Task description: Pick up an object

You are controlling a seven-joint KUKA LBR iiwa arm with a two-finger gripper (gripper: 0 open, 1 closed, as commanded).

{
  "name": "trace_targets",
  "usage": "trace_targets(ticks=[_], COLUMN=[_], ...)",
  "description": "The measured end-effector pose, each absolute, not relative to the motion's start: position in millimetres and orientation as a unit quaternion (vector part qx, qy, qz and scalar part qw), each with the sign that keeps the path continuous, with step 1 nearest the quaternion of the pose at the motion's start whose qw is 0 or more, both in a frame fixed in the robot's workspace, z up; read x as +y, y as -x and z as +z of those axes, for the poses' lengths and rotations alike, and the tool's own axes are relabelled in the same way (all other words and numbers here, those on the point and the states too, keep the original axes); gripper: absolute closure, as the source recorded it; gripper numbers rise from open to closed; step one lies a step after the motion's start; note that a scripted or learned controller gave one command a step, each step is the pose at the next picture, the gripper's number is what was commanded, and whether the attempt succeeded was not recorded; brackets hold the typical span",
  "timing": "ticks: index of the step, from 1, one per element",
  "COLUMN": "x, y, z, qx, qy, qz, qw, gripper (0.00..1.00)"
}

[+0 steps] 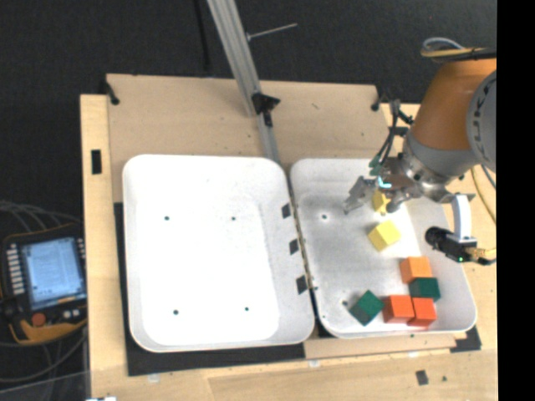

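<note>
A teach pendant (46, 276) with a lit screen sits off the bench's left edge. The left bin (205, 249) comes next, then the right bin (334, 224) touching it. In the right bin, a green block (365, 307) lies near the front edge, with orange blocks (410, 308) just beside it toward the front right corner, another orange block (415, 268) and a dark green block (425, 288) above them. A yellow block (384, 236) lies mid-bin. My gripper (380, 197) hangs over the bin's far right part, fingers spread around a small yellow object (380, 199); whether they grip it, I cannot tell.
</note>
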State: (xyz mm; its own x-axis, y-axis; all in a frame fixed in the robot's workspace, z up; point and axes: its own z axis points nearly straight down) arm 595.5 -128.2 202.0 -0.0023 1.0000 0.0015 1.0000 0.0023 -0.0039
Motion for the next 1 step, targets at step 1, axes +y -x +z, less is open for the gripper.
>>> trace_targets(ticks=[1], x=[-128.3], y=[-596.6], z=[204.5], qx=[-0.708], qy=[0.707], qz=[-0.0008], qw=[0.000], gripper=[0.00])
